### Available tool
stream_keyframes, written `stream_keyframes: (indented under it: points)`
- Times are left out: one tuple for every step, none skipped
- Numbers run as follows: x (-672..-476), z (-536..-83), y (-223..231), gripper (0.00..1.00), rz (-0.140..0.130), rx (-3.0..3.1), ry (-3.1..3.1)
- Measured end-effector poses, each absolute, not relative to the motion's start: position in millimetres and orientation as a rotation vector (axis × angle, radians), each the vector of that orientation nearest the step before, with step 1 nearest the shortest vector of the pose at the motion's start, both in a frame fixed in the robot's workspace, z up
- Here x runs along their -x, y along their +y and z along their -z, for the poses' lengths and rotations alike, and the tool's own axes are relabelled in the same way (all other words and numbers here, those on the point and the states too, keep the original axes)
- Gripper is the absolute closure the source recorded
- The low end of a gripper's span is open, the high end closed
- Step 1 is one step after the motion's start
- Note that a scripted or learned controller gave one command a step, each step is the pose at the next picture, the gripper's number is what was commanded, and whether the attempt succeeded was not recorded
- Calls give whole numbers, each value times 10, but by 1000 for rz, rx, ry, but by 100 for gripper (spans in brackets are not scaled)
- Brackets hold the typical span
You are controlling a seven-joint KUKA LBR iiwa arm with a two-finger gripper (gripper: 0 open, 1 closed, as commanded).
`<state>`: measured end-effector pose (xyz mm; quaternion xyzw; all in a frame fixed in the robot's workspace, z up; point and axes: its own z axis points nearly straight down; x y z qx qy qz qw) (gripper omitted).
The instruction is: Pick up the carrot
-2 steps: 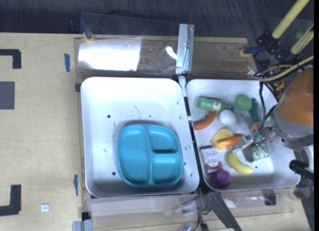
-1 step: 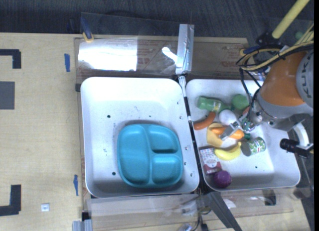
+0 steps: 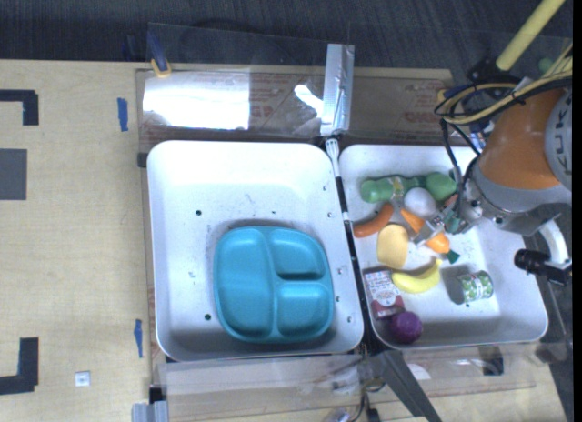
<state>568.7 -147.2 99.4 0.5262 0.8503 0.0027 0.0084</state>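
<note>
The left bin (image 3: 182,229) carries a blue divided tray (image 3: 271,282) toward its near edge. In the right bin (image 3: 518,320), the gripper (image 3: 444,226) is low among the toys near the middle; how far it is open cannot be told. The carrot (image 3: 375,224) lies against the bin's left edge, beside a yellow banana (image 3: 416,279).

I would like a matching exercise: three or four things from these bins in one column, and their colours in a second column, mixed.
Things:
1. tray
2. banana
3. plum
4. can

Colours:
a. yellow
b. green and white
c. blue
d. purple

Pairs: 1-c, 2-a, 3-d, 4-b
</note>
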Motion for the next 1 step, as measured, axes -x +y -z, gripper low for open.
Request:
stream_keyframes:
  points:
    - [-5649, -2080, -488, 100, -12, -1718, 2621]
